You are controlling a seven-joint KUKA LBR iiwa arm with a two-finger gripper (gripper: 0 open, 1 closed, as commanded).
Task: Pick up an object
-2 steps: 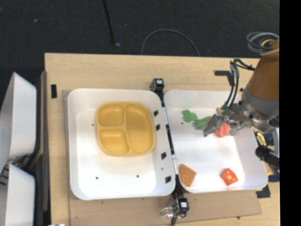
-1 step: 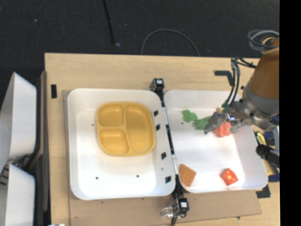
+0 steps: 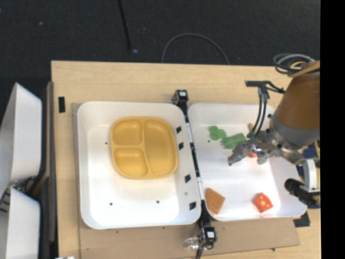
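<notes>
My gripper [image 3: 243, 154] reaches in from the right over the middle of the right bin [image 3: 237, 117], its grey fingers low above the bin floor. A green leafy piece [image 3: 225, 137] lies just up and left of it, partly under the fingers. An orange wedge-shaped piece [image 3: 214, 200] rests at the bin's near left corner. A small red object [image 3: 263, 202] sits near the bin's front right. A bit of red-orange shows right by the fingers, and I cannot tell what it is.
The left bin [image 3: 94, 198] holds a yellow divided plate [image 3: 144, 147] with three compartments. A black divider with clips runs between the two bins. Cables loop over the bench at the back right.
</notes>
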